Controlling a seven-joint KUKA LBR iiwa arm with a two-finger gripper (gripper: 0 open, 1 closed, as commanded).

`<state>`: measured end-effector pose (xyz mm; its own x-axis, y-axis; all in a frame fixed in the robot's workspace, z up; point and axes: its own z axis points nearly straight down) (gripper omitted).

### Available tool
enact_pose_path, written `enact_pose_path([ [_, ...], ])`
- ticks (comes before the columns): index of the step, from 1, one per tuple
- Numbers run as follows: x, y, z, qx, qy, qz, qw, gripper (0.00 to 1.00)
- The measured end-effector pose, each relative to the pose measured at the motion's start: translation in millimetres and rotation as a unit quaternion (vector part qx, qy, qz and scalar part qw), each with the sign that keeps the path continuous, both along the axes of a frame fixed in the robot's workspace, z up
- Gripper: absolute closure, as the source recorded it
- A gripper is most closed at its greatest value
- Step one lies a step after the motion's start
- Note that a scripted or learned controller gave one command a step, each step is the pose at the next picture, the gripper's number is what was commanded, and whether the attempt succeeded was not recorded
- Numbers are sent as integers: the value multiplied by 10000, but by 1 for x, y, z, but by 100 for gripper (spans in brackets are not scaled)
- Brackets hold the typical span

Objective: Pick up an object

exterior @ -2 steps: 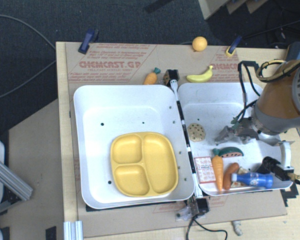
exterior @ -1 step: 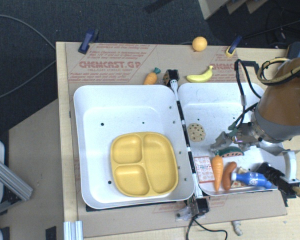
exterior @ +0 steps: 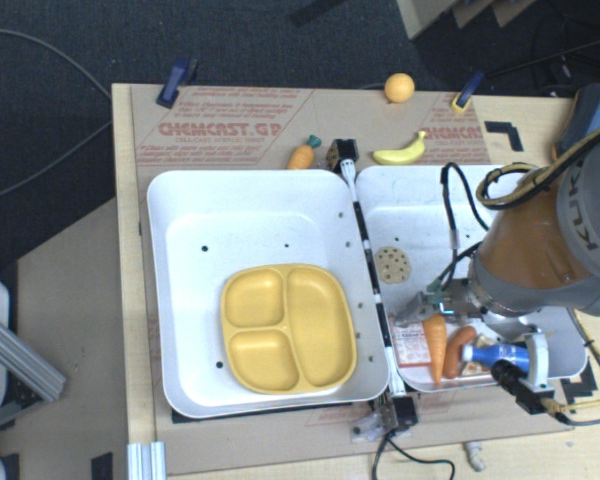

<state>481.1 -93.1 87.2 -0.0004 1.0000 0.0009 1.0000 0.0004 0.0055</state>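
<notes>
The left shallow white bin (exterior: 180, 228) holds a yellow three-compartment plastic plate (exterior: 287, 326). In the right white bin (exterior: 420, 193) lie a round speckled cookie (exterior: 391, 263), a red-and-white printed packet (exterior: 412, 346), an orange carrot (exterior: 436, 344) and a hot dog (exterior: 457, 351) near its front edge. The gripper (exterior: 450, 303) hangs just above the carrot; its state cannot be told. A yellow banana (exterior: 401, 151) lies on the bench behind.

an orange carrot (exterior: 436, 344) lies upright-lengthwise in the right bin's near part, on a packet (exterior: 412, 346), beside a sausage (exterior: 456, 352).
</notes>
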Motion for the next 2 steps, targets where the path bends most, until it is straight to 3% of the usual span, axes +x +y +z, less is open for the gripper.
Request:
enact_pose_path([
  [1, 1, 1, 10, -1, -23, 0, 10000, 100],
  [2, 85, 38, 98, -2, 17, 3, 10000, 100],
])
